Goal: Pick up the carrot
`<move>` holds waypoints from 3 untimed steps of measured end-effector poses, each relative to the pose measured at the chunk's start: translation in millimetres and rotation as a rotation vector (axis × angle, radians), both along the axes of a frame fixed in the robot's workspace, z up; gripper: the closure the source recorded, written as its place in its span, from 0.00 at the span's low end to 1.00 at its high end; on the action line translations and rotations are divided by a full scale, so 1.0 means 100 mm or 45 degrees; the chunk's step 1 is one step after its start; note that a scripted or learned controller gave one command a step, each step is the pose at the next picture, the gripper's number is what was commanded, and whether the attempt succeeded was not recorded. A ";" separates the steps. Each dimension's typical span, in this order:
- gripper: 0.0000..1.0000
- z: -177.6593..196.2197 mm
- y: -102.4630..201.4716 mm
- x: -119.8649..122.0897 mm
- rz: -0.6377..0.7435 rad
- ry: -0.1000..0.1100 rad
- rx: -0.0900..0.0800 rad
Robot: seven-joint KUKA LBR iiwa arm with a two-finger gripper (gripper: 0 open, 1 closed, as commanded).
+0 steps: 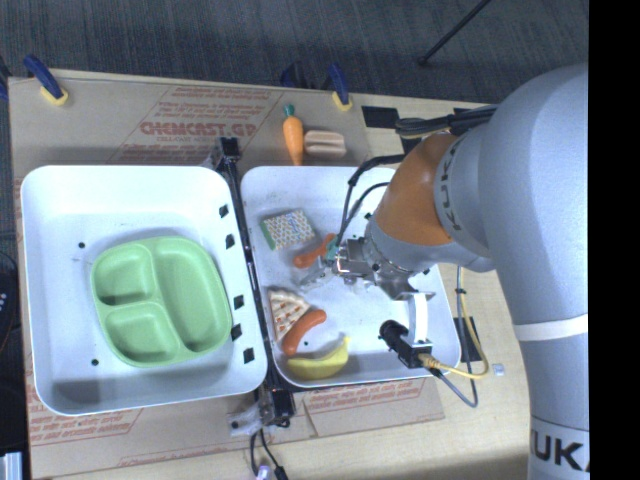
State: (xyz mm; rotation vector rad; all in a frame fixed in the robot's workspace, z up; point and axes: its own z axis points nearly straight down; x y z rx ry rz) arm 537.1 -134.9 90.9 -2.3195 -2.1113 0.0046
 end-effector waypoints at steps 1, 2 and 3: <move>0.00 0.44 0.30 0.60 -0.032 -0.003 0.000; 1.00 0.54 0.31 0.60 -0.022 0.001 0.001; 1.00 1.36 -0.01 0.19 -0.482 -0.002 -0.003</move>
